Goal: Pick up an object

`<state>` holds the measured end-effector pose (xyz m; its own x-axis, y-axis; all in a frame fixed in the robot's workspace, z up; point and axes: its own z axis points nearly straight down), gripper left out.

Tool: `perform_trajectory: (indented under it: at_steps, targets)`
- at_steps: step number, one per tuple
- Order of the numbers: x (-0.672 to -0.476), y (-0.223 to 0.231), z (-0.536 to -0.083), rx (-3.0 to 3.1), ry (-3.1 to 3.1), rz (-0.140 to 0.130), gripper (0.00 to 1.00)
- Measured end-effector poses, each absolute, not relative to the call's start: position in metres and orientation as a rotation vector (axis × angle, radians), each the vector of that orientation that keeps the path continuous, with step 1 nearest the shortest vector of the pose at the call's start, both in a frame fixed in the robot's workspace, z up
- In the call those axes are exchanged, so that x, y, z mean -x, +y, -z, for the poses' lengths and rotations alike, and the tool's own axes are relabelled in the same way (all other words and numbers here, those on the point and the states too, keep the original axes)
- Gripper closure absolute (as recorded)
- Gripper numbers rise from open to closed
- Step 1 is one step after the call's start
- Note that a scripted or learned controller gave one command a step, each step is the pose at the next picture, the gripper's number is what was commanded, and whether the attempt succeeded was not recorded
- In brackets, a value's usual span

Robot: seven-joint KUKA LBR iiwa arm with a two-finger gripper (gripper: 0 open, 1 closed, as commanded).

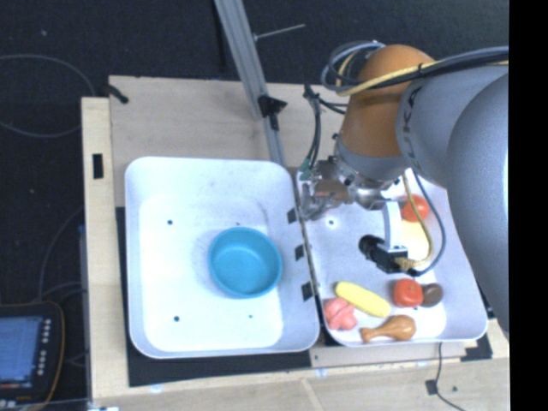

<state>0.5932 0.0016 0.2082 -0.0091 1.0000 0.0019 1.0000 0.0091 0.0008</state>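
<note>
Arm (pixel 445 118) is reaching in from 3 o'clock w/ its orange band over the right bin (pixel 458 311); gripper (pixel 318 193) is hanging at that bin's 10 o'clock corner, by the divider btwn bins, & I can't tell its state. Nothing is showing in its grip. Toys are sitting along the right bin's 6 o'clock edge: pink piece (pixel 342 314), yellow banana (pixel 363 299) just beside it, brown drumstick (pixel 390 329) below, red tomato (pixel 408 293) touching a dark brown lump (pixel 431 294). Another red-orange piece (pixel 415 209) is lying at 3 o'clock of the gripper, partly hidden by the arm. Left bin (pixel 150 204) is holding a blue bowl (pixel 246 262), upright, near its centre
</note>
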Motion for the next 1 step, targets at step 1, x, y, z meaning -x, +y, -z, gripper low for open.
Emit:
perform_trajectory:
  at_steps: [1]
  targets:
    - [-0.5928, 0.0606, -0.2235, 2.207, -2.231, 0.004, 1.00]
